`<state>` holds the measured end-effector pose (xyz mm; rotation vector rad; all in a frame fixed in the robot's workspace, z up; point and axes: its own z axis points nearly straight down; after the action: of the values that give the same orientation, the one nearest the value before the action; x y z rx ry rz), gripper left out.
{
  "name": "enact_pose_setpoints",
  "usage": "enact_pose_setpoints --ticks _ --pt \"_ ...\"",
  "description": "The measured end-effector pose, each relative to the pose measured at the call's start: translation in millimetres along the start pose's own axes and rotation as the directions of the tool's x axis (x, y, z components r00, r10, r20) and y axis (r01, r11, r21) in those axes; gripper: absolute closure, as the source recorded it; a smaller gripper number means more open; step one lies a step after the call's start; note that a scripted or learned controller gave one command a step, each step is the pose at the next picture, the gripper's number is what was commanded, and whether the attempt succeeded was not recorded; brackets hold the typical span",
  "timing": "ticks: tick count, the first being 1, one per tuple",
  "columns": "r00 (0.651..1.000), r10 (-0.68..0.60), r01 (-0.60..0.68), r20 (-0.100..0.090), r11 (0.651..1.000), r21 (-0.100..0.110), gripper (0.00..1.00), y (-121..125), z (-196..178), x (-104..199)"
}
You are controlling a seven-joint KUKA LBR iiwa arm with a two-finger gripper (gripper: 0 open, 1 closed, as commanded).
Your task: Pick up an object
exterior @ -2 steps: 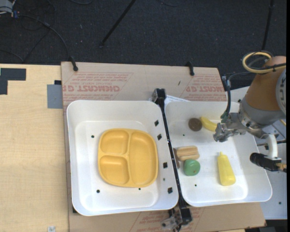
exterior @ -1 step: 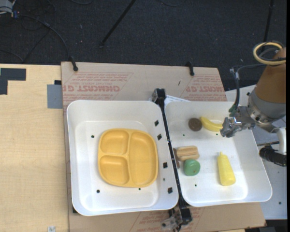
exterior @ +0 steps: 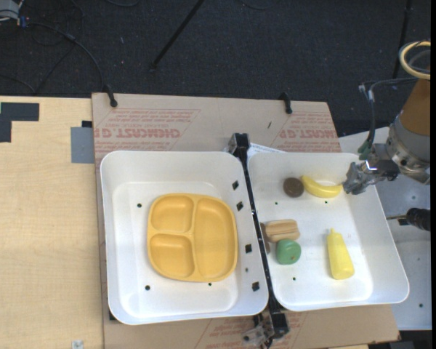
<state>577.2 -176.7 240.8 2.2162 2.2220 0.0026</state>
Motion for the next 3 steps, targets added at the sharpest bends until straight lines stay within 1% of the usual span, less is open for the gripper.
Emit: enact_pose_setpoints --ticks 1,2,3 --pt "1.0 -0.001 0.001 -0.003 1.0 0.008 1.0 -0.5 12.9 52.1" --pt "1.0 -0.002 0.002 -0.004 1.0 0.007 1.0 5.1 19.8 102.1" --pt "1.0 -0.003 0.003 -0.004 1.0 0.008 1.0 -3.4 12.9 162.7"
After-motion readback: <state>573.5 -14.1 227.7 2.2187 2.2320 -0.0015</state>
